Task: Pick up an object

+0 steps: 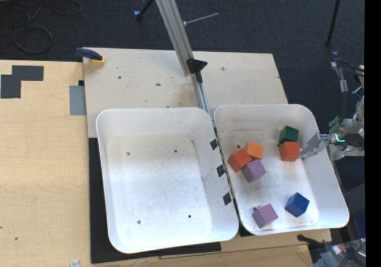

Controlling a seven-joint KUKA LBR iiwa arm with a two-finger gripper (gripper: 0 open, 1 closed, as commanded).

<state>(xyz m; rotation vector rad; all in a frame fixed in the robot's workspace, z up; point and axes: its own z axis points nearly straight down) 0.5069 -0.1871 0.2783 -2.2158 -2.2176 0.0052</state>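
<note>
The right bin (321, 170) holds several small blocks. A green block (289, 134) and a red-orange block (290, 151) sit close together near its right wall. Toward the middle lie an orange block (255, 150), another red-orange block (239, 159) and a purple block (254, 170), clustered and touching. Near the front are a second purple block (264, 214) and a blue block (297, 204). My gripper (311, 146) reaches in over the right rim, just right of the red-orange block by the green one. Nothing shows as held.
The left bin (119, 141) stands beside the right one, with black clips (221, 170) along the shared wall. A slanted aluminium post (174, 22) rises behind the bins. A blue clamp (90, 55) sits at the bench's back left corner.
</note>
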